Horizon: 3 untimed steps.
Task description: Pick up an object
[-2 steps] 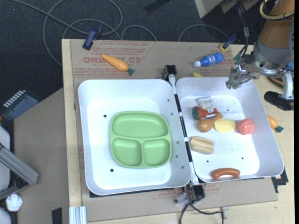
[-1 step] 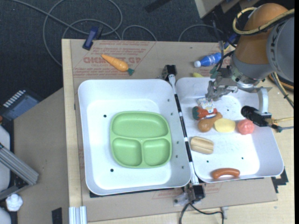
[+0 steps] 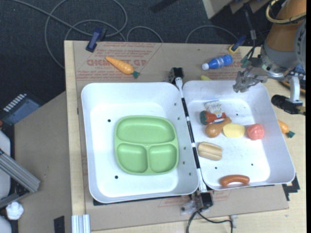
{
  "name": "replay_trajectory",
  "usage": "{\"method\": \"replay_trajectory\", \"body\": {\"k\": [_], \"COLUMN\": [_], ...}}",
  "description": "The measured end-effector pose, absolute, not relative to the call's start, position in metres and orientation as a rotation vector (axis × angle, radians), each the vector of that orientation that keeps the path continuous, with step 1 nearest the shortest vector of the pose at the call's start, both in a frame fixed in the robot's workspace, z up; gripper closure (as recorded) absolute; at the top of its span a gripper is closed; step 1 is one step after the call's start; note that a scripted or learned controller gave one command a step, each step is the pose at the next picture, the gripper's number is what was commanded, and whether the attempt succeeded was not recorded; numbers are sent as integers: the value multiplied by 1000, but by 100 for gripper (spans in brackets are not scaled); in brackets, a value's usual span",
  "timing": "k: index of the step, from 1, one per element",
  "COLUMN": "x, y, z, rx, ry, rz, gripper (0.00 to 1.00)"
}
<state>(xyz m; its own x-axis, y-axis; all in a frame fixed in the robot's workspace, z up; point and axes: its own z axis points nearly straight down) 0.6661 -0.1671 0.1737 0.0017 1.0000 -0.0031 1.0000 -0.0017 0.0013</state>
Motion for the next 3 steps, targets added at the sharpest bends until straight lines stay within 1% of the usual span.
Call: {"method": "replay_trajectory", "body": {"k": [1, 2, 3], "x": [573, 644, 621], "y": [-206, -184, -114], "z": [84, 207, 175], "rx": [2224, 2214, 2221], "ry": [2219, 2219, 2225], "rz": [-4, 6, 0], "gripper": [0, 0, 0]}}
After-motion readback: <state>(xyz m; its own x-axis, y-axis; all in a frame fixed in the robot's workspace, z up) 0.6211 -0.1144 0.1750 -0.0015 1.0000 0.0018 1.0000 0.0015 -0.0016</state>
